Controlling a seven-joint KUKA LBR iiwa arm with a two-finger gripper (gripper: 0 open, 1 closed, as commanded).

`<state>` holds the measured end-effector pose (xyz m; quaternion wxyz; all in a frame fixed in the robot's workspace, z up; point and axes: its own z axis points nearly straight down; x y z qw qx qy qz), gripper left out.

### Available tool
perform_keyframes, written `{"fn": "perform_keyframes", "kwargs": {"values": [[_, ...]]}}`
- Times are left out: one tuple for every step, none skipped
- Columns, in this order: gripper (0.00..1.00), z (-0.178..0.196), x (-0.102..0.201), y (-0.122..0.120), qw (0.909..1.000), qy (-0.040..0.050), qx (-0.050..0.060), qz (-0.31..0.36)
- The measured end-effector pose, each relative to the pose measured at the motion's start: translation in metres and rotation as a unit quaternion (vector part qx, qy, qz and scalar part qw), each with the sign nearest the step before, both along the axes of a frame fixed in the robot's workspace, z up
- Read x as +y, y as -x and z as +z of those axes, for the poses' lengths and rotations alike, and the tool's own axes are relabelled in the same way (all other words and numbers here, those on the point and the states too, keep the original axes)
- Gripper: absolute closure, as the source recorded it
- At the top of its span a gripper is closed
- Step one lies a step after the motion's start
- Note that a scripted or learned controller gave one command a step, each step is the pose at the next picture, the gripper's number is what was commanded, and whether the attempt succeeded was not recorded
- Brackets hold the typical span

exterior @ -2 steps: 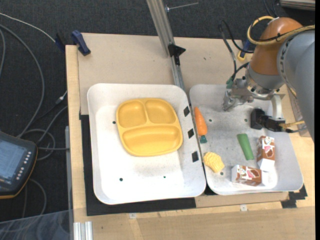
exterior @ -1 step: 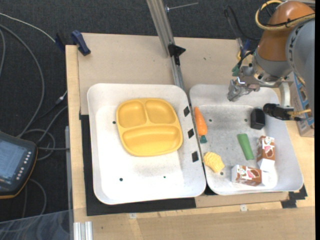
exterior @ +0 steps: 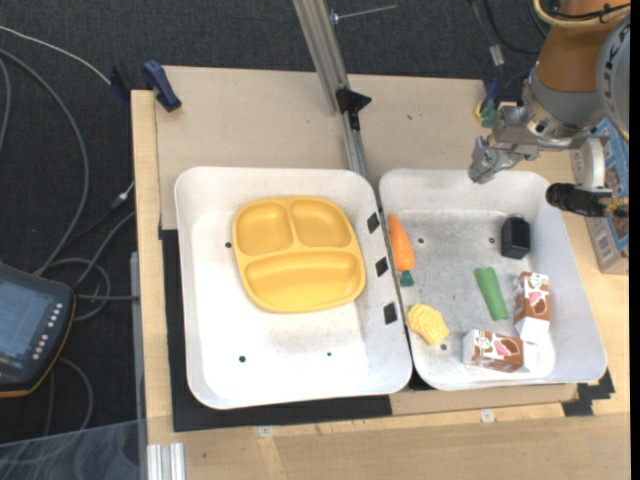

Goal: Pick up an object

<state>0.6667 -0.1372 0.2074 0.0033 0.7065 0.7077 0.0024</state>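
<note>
The right bin [exterior: 450, 196] holds an orange carrot [exterior: 401, 244] at its left wall, a yellow corn cob [exterior: 428, 323] below it, a green cylinder [exterior: 490, 292], a small black block [exterior: 515, 236] and two brown-and-white cartons [exterior: 534, 297] [exterior: 495, 349]. My gripper [exterior: 485, 165] hangs over the bin's far rim, up and left of the black block, with nothing seen between its fingers. A yellow divided plate [exterior: 297, 251] lies in the left bin [exterior: 205, 298].
A slanted metal post [exterior: 320, 30] rises behind the bins and ends at a black clamp [exterior: 351, 101]. A blue clamp [exterior: 161, 84] sits on the bench's far left corner. Cables and a handheld pendant [exterior: 28, 323] lie left of the bench.
</note>
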Motion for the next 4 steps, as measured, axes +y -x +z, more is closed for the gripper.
{"fn": "perform_keyframes", "kwargs": {"values": [[1.00, -0.005, 0.050, 0.012, 1.0000, -0.0019, 0.005, 0.002], [1.00, -0.008, 0.096, 0.028, 1.0000, -0.0019, 0.006, 0.002], [1.00, -0.004, 0.157, 0.037, 1.0000, -0.0027, 0.005, 0.003], [1.00, -0.003, 0.208, 0.047, 1.0000, -0.0022, 0.006, 0.003]]}}
